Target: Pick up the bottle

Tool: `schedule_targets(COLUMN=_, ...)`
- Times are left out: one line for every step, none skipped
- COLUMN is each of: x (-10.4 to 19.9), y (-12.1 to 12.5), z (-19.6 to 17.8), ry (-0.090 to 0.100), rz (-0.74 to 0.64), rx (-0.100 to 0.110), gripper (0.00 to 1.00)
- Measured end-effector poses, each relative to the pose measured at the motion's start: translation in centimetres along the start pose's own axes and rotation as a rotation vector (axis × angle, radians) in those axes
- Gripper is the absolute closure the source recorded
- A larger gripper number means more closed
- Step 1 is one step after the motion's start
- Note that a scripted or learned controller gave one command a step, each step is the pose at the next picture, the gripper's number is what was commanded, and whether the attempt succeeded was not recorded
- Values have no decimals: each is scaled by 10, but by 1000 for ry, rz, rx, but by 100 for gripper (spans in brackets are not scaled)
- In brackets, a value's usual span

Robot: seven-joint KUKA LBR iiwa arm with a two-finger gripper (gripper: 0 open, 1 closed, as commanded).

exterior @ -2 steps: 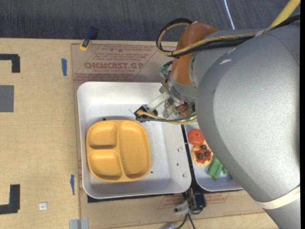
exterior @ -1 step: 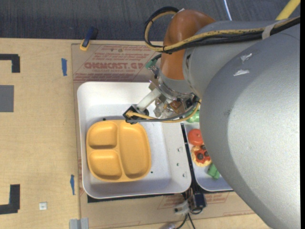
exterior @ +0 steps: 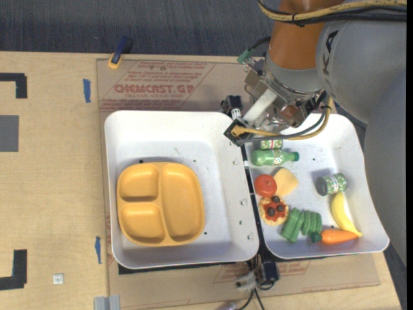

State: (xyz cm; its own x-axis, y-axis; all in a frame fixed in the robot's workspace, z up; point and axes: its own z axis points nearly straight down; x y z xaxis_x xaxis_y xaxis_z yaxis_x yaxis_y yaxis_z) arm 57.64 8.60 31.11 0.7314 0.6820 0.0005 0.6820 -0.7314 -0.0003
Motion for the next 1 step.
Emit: schedule_targets(x=0, y=-1, z=0, ry=-1, rz=-1, rx=1, gripper=0)
